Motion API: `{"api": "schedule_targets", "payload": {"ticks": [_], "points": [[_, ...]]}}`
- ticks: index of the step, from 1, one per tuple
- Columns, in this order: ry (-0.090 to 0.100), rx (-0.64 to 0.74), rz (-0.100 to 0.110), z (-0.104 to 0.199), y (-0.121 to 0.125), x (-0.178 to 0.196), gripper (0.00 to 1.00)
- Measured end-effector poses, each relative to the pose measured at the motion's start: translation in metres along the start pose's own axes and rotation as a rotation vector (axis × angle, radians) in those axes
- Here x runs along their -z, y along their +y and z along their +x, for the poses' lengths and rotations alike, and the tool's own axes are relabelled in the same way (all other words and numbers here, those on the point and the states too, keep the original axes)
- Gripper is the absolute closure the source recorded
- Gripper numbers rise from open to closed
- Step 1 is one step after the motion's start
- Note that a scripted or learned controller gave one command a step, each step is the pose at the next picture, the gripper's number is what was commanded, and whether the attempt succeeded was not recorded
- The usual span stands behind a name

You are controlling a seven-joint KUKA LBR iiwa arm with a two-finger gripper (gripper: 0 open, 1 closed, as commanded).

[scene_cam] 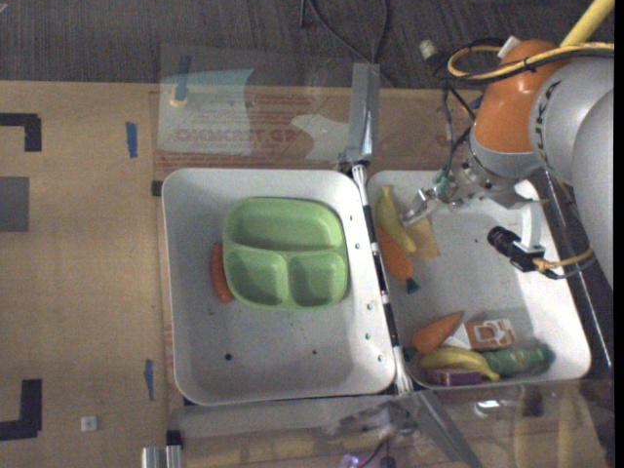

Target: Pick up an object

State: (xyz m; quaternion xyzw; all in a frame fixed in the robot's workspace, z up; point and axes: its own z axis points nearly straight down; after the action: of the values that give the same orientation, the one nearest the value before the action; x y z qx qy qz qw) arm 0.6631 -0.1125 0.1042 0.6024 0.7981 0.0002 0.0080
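My gripper [423, 207] hangs low over the upper left corner of the right bin [478, 276], just right of a yellow banana [392, 218] that lies along the bin's left wall. An orange carrot [395, 257] lies right below that banana. The view does not let me see anything held in the gripper. At the bin's lower edge lie a second orange carrot [436, 331], another banana [460, 359], a green bottle [518, 361], a small white and orange box [490, 332] and a purple item [450, 377].
The left bin [283, 354] holds a green divided plate [286, 252] with an orange-red item [220, 273] against its left side. A metal divider [375, 261] separates the bins. Yellow and black cables [531, 252] trail from the arm over the right bin.
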Motion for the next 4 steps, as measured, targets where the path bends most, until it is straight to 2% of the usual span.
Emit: {"api": "schedule_targets", "payload": {"ticks": [1,2,3,4], "points": [[-0.002,0.001,-0.001,-0.001,0.001,0.008,1.00],[-0.002,0.002,0.000,0.000,0.001,0.008,0.00],[0.017,0.665,0.005,-0.012,-0.104,0.070,0.00],[0.014,0.945,0.000,-0.040,-0.110,0.331,0.00]]}}
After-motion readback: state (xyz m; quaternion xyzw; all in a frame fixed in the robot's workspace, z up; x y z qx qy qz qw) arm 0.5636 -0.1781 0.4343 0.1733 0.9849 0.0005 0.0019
